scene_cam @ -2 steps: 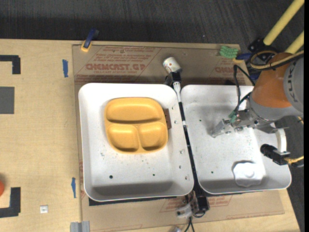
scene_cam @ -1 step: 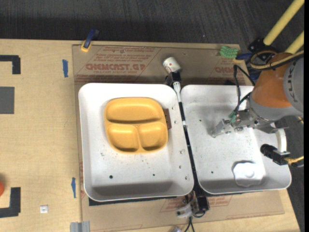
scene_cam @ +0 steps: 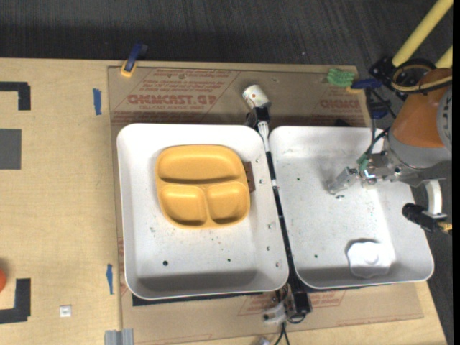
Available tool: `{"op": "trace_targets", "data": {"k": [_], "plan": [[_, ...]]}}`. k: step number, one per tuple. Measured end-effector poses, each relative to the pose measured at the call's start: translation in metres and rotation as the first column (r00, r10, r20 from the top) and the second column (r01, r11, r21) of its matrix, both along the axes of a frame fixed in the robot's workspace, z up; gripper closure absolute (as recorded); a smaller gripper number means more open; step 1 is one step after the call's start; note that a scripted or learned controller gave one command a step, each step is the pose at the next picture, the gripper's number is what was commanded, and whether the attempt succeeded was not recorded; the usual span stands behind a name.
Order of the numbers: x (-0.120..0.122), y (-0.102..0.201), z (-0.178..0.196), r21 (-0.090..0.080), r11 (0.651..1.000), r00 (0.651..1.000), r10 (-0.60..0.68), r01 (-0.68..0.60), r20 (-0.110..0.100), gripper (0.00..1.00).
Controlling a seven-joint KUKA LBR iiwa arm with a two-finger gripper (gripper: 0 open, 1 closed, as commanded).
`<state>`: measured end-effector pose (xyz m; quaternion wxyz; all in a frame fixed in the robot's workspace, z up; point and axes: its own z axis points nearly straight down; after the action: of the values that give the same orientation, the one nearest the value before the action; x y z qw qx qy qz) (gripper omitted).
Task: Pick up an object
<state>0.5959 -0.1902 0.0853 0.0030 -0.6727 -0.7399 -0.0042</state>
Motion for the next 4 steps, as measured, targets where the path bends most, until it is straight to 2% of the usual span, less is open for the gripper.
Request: {"op": "trace_targets", "data": {"k": [1,2,3,4], "plan": [[0.008,0.061,0.000,-0.009,0.969,0.969,0.248,-0.248,-0.001,0.00],[0.010,0.092,0.000,-0.009,0.979,0.979,0.203,-0.203,-0.001,0.00],[-0.035,0.087,0.000,-0.009,0.999,0.999,-0.049,0.049,-0.001,0.00],[-0.117,0.062,0.009,-0.010,0.998,0.998,-0.068,0.068,-0.003,0.00]]}}
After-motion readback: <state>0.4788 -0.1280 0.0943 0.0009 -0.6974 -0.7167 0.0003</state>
